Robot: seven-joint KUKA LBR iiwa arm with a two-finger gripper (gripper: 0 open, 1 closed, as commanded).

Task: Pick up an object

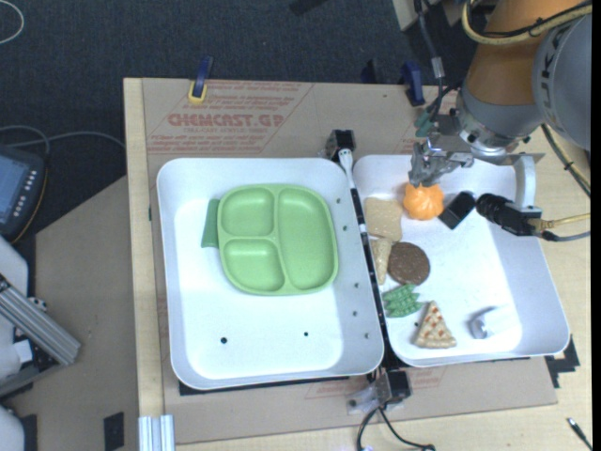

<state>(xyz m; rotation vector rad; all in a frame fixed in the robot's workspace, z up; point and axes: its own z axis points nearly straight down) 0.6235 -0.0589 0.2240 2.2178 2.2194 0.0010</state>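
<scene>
Stock on bench: pick under way, lift outstanding

Gripper [427, 178], on the grey arm [512, 64] entering from the right, stands at the back of the right bin [535, 289], directly above the orange fruit [423, 202]. The jaws point down at the fruit's top edge; whether they are wide, narrow or closed on it cannot be told from this angle.

Right bin, other contents: tan bread slice [382, 218] just left of the fruit; brown patty [408, 263] in front of it; green pods [401, 300]; pizza wedge [434, 327]; small grey piece [482, 324]; black item [457, 209] just right of the fruit.

Left bin [188, 336]: green divided plate [278, 239].

Progress, as judged: approach looks complete, with the fruit as the likely target. The fruit appears to rest on the bin floor. A confirmed grasp and the lift remain.
</scene>
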